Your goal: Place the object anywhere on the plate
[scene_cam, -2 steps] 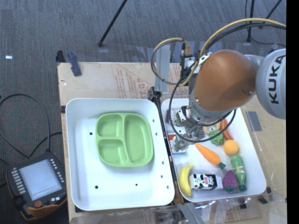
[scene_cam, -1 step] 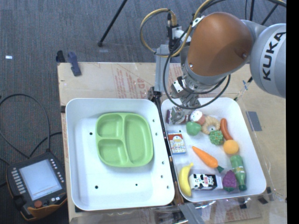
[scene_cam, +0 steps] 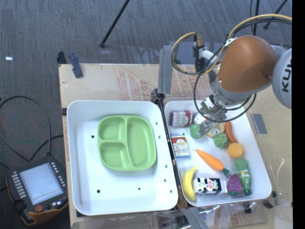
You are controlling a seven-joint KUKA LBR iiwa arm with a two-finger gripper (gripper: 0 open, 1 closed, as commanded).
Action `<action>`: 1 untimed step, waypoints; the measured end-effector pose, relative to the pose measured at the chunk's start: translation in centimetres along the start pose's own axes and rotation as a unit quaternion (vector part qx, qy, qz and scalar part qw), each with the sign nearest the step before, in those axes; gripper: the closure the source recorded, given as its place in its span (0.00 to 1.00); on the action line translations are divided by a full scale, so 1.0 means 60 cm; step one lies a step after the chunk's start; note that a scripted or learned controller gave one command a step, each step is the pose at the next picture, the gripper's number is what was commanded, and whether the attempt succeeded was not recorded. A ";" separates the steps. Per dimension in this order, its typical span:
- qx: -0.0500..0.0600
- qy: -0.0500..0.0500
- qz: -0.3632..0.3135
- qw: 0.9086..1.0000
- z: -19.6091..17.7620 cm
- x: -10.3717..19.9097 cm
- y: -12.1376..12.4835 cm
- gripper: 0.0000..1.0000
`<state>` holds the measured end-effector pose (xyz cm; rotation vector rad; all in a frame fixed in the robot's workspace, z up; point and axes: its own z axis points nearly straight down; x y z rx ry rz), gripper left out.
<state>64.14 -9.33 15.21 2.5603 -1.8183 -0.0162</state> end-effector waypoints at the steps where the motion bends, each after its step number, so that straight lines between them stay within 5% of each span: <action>1: 0.007 0.003 0.007 1.000 -0.130 -0.092 0.015 1.00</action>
